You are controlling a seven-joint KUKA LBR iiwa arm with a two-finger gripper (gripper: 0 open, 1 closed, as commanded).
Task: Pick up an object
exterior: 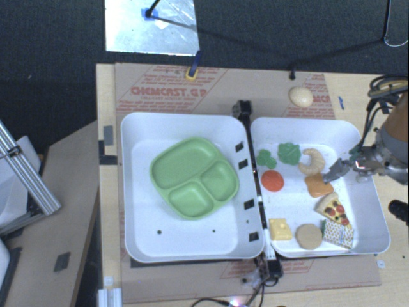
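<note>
Bench [160,85] bore two bins. Gripper [332,173] hung over right bin [364,203], just above orange piece [317,186]; grip state unclear.

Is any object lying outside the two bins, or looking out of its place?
Yes. A pale egg-shaped object lies on the cardboard behind the right bin, apart from the toy foods gathered inside that bin. The green divided plate sits turned at a slant in the left bin. Nothing looks spilled or broken.
</note>
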